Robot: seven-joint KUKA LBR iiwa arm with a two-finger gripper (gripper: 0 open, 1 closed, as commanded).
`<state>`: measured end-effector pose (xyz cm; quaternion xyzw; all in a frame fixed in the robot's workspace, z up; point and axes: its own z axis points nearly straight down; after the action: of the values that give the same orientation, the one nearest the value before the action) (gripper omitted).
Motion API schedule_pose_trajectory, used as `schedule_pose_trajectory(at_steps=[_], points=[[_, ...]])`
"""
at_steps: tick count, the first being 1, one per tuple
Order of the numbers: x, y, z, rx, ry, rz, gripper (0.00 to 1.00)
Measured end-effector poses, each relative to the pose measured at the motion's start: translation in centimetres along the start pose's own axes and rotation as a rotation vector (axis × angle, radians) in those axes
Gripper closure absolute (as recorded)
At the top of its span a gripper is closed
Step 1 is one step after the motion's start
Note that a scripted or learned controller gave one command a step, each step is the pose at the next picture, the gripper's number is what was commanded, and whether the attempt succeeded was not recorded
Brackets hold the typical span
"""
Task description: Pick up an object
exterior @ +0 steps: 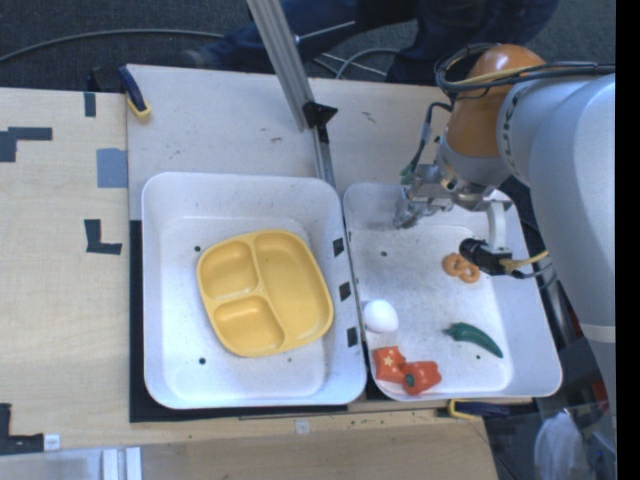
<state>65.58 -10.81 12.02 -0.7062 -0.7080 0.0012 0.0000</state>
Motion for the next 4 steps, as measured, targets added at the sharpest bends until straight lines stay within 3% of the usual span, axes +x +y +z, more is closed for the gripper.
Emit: schedule_pose_trajectory(at_steps=[1,3,4], points=[[0.0,0.2,-6.4,-0.007,0.001,0.001,1.0],[0.0,0.3,-16.2,-0.002,0.001,0.001,1.0],[4.6,-0.9,-16.1,0.0,0.003,-0.002,1.0]])
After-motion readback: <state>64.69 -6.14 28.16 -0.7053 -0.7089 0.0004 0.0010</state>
